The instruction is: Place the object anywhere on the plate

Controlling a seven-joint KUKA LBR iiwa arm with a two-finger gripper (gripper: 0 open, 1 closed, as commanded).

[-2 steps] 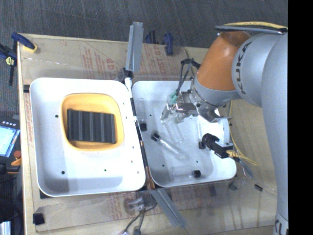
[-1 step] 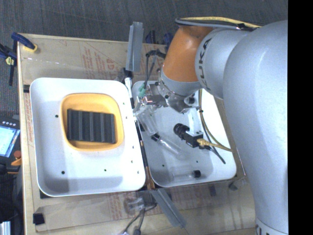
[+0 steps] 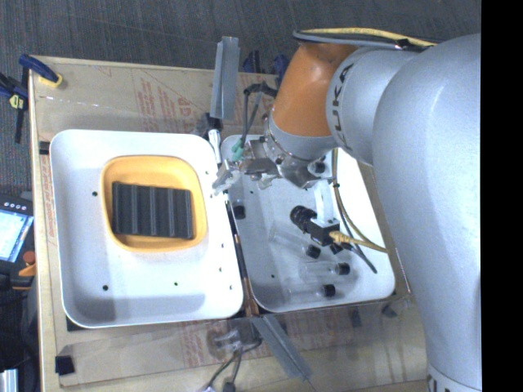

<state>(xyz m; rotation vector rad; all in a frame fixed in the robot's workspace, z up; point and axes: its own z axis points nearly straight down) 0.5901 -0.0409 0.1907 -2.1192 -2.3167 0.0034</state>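
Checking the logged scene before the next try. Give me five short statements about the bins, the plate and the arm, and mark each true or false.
1. The yellow plate sits in the left bin. True.
2. A dark ribbed slab lies on the plate. True.
3. The arm reaches over the left bin. False: it comes in from the right and hangs over the right bin.
4. The plate is round and blue. False: it is a yellow rounded square.
5. The two bins stand far apart at opposite ends of the bench. False: they sit side by side, their edges close together near the middle.
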